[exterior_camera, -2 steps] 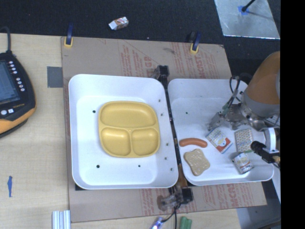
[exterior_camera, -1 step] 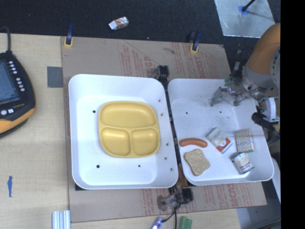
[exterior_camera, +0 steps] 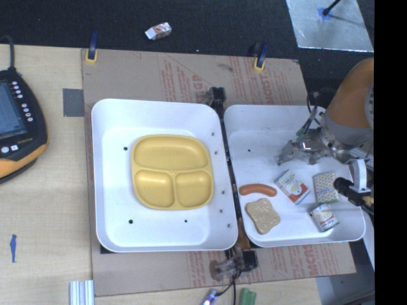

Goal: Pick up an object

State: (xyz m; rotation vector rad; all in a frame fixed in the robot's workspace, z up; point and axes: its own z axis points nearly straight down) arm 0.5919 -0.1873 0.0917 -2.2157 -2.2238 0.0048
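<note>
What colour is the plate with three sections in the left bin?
Pale yellow. The plate shows best in the camera view, looking down on it.

Pale wooden bench under brown cardboard (clamped), dark floor beyond

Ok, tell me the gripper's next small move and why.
Probably move toward the small carton and lower over it. The gripper sits in the right bin just above that carton in the view, nothing visibly between its fingers. The sausage and toast slice lie farther away.
</note>
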